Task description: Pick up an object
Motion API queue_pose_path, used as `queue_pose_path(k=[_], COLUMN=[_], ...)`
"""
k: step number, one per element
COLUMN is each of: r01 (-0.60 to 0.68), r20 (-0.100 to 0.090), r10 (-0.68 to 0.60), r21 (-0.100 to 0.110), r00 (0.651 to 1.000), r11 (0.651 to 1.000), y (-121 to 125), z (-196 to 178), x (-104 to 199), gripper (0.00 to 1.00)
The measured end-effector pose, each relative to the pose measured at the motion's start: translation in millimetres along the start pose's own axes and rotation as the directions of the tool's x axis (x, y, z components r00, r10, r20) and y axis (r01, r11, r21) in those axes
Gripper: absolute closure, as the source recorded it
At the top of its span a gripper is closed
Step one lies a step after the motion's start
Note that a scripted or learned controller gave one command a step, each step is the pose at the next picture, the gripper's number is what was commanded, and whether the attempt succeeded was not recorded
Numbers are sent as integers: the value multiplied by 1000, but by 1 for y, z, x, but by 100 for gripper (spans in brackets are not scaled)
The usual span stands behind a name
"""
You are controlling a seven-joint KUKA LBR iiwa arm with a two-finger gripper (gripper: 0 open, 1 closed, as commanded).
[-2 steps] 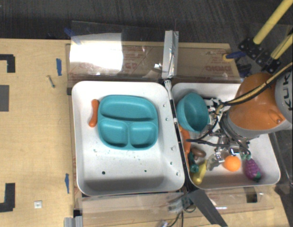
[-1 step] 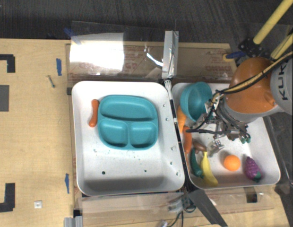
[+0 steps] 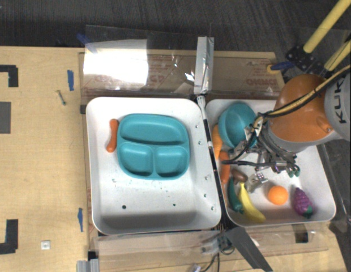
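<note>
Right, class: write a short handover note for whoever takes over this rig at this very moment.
Pincer: low in the right bin, among the toys; whether it is open or shut cannot be told, nothing seen held.
Right bin: teal bowl, banana, orange, purple grapes.
Left bin: teal divided plate, orange sausage beside it.
Done: arm is over the toys.
Left: grasp one and lift it.

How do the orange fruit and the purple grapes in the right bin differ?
The orange fruit is round, smooth and bright orange; the purple grapes are longer, bumpy and dark purple. The orange fruit lies nearer the banana; the grapes lie nearer the bin's right wall. Both sit loose in the right bin, below the gripper.
</note>
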State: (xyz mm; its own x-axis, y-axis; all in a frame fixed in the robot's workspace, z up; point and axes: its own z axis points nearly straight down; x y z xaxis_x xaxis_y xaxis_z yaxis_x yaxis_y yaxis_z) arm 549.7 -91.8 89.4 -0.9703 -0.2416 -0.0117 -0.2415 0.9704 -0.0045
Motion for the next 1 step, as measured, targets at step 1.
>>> queue_pose_path(k=[1], r01=[-214], r20=[2], r10=[214], r21=[0], r00=[977], r11=[977], y=[3], z=[-1], x=[25], gripper=[0])
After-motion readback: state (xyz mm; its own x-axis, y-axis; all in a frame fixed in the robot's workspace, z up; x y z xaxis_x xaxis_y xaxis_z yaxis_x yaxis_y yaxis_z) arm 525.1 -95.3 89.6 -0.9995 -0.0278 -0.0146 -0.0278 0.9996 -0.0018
